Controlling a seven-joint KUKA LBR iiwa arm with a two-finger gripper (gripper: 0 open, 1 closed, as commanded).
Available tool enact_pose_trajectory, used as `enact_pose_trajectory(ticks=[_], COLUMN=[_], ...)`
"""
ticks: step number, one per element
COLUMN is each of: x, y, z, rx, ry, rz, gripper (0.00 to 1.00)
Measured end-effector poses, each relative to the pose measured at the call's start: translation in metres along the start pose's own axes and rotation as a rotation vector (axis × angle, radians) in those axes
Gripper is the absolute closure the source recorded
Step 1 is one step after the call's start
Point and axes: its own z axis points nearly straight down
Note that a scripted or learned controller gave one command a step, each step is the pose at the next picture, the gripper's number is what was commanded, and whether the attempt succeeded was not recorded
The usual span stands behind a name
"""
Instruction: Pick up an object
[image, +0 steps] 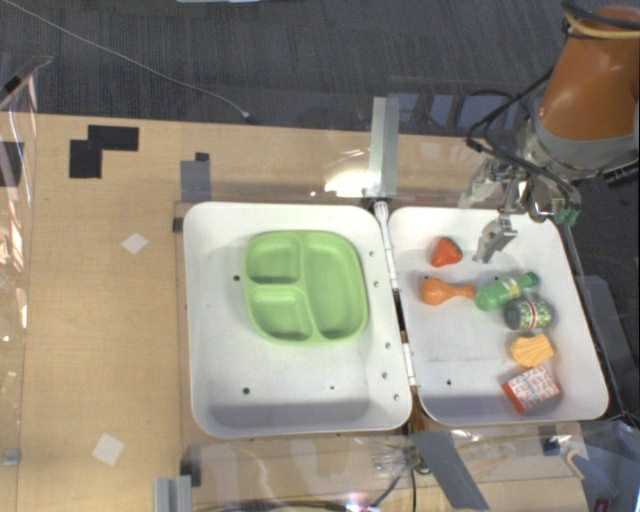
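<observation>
Six small objects lie loose in the right bin (590, 395), none yet selected: a red-orange piece (446, 251), an orange gourd-shaped toy (444, 291), a green bottle (505, 291), a dark can (528, 315), a yellow piece (531, 350) and a red packet (530, 388). They lie scattered toward the bin's right side, presumably tipped in for picking. Gripper (495, 240) hangs above the bin's upper part, just beside the red-orange piece, holding nothing visible; jaw state cannot be told. Left bin (215, 390) bears a green divided tray (303, 285).
</observation>
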Motion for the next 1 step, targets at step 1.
enact_pose_trajectory(ticks=[1], x=[0.0448], y=[-0.0110], z=[0.1138], rx=[0.002], ry=[0.007], rz=[0.581], gripper=[0.00])
